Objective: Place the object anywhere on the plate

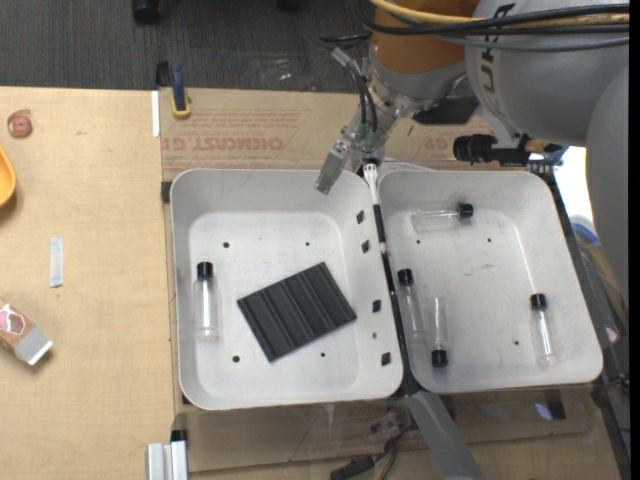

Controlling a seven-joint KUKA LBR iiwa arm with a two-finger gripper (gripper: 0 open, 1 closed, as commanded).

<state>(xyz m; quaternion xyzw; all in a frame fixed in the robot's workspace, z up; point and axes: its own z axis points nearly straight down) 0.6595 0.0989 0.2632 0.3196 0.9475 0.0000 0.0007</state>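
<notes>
A dark ribbed rectangular plate [297,310] lies flat in the left bin [270,383], turned at a slant. A clear tube with a black cap [205,298] lies left of the plate in the same bin. Several more capped tubes lie in the right bin [500,373]: one near the far wall [440,216], two by the left wall [408,293] [438,333] and one at the right [541,328]. My gripper [345,158] hangs over the far rim where the two bins meet, well above and behind the plate. I see no tube in it.
Cardboard [240,128] lies behind the bins, with a blue clamp [177,93] at its left end. The wooden bench at left holds an orange dish [5,178], a small strip [56,262] and a wrapped item [22,333]. The arm's bulk covers the top right.
</notes>
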